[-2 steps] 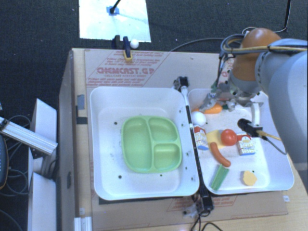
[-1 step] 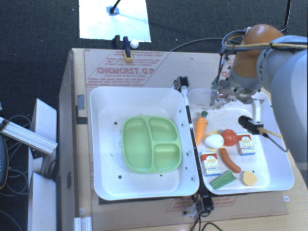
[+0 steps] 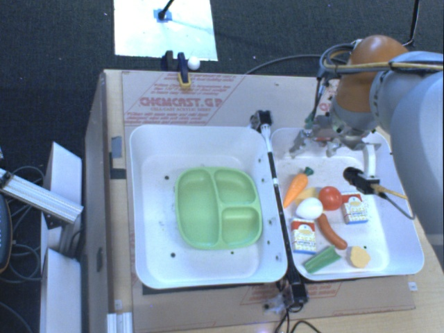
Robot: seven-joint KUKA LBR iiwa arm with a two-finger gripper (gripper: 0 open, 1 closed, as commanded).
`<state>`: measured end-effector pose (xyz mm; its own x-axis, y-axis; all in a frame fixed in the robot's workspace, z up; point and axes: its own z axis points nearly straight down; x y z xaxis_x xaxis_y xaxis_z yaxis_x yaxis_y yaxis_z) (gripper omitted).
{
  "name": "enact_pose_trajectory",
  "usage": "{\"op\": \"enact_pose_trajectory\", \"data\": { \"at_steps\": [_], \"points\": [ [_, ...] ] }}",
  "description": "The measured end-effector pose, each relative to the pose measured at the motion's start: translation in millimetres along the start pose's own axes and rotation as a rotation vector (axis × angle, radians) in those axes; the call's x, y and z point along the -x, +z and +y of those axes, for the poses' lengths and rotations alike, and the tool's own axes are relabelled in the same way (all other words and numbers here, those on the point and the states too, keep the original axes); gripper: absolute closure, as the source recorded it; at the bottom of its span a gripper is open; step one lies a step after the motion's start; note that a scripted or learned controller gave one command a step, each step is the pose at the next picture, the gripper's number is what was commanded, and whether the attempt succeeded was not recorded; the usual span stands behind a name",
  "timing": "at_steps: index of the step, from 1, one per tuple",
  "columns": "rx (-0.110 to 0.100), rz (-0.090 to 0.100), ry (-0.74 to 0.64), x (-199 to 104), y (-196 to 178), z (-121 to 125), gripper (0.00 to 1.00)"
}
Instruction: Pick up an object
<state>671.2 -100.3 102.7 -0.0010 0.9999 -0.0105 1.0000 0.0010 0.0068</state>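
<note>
Beside tomato (image 3: 330,198), carrot (image 3: 296,187), seemingly leaf-end upward-right

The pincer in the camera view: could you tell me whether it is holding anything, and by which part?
Nothing is held. The pincer hangs open over the far end of the right bin, apart from the carrot and the other toy foods nearer the camera.

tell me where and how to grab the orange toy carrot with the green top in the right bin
Grip the orange toy carrot across its thick middle, coming straight down from above. It lies flat and slanted, green top up-right, narrow tip down-left toward the divider, so the fingers should close across its width, not along its length. Its upper half looks the freer part, since the white egg lies close by its lower half.
</note>
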Motion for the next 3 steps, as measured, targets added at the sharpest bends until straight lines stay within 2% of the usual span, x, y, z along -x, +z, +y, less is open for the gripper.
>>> {"op": "enact_pose_trajectory", "data": {
  "at_steps": [1,3],
  "points": [
    [-0.006,0.010,-0.001,-4.4,18.4,-2.6,0.00],
    [-0.005,0.010,-0.003,-16.8,17.7,-2.3,0.00]
  ]
}}
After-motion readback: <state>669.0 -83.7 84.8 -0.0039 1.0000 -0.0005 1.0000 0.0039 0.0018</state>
